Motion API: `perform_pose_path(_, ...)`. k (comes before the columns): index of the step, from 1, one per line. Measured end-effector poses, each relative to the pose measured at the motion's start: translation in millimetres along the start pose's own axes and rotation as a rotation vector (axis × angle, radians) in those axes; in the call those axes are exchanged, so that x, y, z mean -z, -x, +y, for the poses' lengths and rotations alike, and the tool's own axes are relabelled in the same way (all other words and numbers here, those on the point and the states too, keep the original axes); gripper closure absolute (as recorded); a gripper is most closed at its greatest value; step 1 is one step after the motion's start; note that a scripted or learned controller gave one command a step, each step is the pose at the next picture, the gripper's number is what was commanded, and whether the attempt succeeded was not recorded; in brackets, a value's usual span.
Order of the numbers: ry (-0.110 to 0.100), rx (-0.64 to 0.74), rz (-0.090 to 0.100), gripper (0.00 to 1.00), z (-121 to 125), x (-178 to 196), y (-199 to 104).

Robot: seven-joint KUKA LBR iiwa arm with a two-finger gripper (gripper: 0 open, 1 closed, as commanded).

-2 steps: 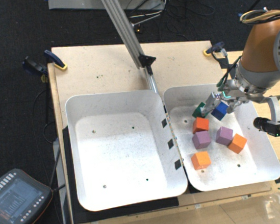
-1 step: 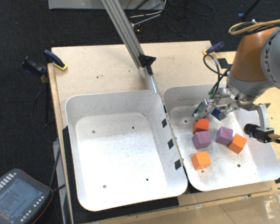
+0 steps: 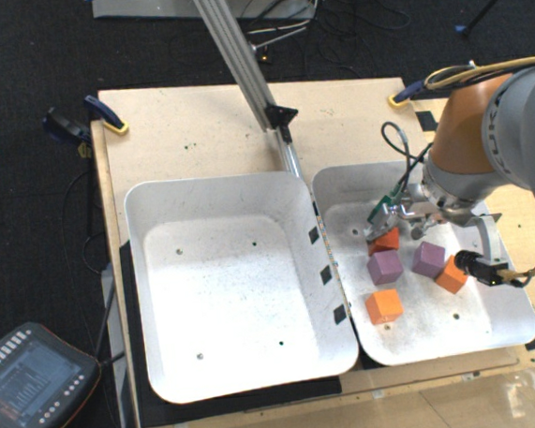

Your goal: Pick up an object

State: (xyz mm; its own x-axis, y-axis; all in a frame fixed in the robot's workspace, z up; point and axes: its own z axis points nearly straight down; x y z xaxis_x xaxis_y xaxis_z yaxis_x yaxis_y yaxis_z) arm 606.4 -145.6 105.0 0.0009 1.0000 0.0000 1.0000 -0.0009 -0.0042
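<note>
Hovering low in the right bin (image 3: pixel 504 322), claw (image 3: pixel 388 220) just above a red-orange block (image 3: pixel 386 240); spread or pinched, cannot tell. Approach step, judging by this. Next: settling squarely over that block, clear of the purple cube (image 3: pixel 384 267) touching it.

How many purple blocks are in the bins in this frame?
2, both in the right white bin: one purple cube near the middle, another purple cube to its right. The end effector above may hide more.

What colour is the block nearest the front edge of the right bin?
Orange, plain and unpatterned; the overhead camera view shows it clearly.
</note>
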Motion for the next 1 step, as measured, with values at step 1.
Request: perform_pose_path(1,0.01,0.001,0.001,0.0,2.8,-5.9,-0.9)
